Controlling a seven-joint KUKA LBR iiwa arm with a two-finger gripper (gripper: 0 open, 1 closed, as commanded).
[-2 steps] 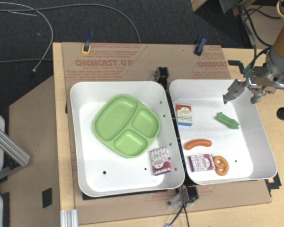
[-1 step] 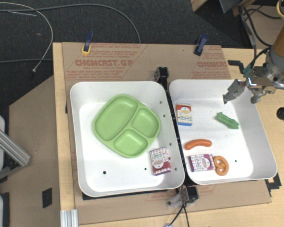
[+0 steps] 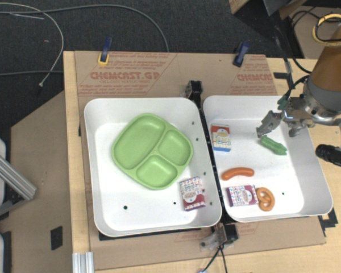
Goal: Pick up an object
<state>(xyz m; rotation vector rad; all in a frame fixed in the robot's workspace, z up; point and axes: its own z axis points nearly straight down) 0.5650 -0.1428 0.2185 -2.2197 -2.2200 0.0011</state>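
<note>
My gripper [image 3: 280, 128] hangs over the upper part of the right bin [image 3: 312, 175], its two fingers spread apart with nothing between them. Just below the fingertips a green bean pod [image 3: 273, 145] lies on the bin floor, apart from them. Further into the same bin are a small red-and-white carton [image 3: 220, 137], an orange sausage [image 3: 237, 173], a pretzel [image 3: 266, 198] and a pink snack packet [image 3: 241, 195].
The left bin [image 3: 102, 152] holds a green divided plate [image 3: 152, 151] and a small red packet [image 3: 192, 193] near its front right corner. A black clamp [image 3: 194, 88] sits between the bins at the back. Cardboard lies under both bins.
</note>
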